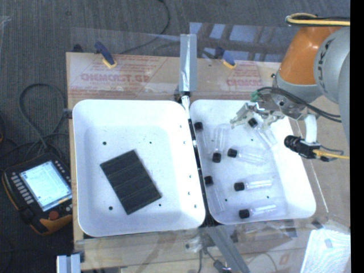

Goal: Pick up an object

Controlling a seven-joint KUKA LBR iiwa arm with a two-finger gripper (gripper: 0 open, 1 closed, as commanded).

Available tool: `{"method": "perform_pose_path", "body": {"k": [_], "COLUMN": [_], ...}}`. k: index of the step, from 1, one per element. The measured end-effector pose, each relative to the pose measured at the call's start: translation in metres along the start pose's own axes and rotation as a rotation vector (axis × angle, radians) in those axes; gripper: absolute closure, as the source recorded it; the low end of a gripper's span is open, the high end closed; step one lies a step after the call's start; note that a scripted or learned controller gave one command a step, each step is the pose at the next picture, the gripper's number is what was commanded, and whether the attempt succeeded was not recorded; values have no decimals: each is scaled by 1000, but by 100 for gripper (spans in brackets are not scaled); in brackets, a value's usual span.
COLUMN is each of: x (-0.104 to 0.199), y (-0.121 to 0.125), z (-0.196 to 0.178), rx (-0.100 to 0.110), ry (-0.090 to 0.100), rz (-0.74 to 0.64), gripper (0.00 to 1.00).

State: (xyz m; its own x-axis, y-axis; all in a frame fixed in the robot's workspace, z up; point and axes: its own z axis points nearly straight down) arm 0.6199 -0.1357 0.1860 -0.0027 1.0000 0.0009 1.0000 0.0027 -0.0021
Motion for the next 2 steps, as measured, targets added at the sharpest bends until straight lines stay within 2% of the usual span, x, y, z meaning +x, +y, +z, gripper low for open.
{"method": "perform_pose_path", "body": {"k": [1, 2], "x": [-30, -73], "y": [-31, 8], "z": [93, 41], "rx": [-2, -3], "ry": [0, -2], "rz": [-12, -83], "gripper": [0, 0]}}
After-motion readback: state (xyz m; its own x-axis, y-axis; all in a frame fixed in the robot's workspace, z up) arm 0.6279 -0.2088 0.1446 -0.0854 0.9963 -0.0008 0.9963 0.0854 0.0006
